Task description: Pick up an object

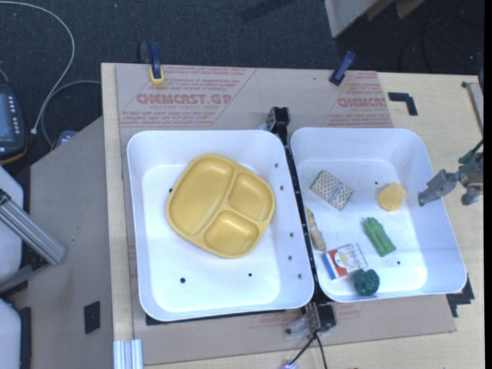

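The right bin (430, 148) holds several small objects. A speckled square packet (331, 189) lies near its middle, and a yellow round piece (391, 197) lies to the right of it. Below them are a green oblong piece (378, 236), a red, white and blue card packet (344, 260) and a dark green round lump (367, 282). A tan stick (315, 229) rests along the bin's left wall. My gripper (447, 196) hangs over the bin's right rim, open, with nothing between its fingers, a short way right of the yellow piece.
The left bin (146, 229) carries a yellow divided plate (221, 205). Both bins sit on a cardboard-covered bench (231, 98). Blue clamps (342, 67) grip the bench's far edge. Cables and metal framing lie off to the left.
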Robot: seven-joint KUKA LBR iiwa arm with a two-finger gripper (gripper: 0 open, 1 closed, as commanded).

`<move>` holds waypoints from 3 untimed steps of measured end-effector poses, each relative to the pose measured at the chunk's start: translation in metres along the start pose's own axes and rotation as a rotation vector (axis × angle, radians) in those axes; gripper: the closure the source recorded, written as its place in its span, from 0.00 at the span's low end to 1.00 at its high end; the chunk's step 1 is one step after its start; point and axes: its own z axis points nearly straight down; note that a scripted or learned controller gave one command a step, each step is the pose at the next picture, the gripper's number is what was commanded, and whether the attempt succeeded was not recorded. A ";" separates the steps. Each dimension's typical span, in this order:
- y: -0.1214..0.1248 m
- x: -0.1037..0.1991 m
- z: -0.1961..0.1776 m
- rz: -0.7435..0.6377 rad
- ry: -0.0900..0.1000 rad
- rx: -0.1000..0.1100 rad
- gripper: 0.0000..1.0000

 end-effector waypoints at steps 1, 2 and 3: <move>0.003 0.001 -0.007 -0.005 -0.004 -0.013 0.00; 0.008 0.002 0.056 -0.004 -0.001 -0.007 0.00; 0.001 -0.002 0.116 -0.003 -0.001 -0.007 0.00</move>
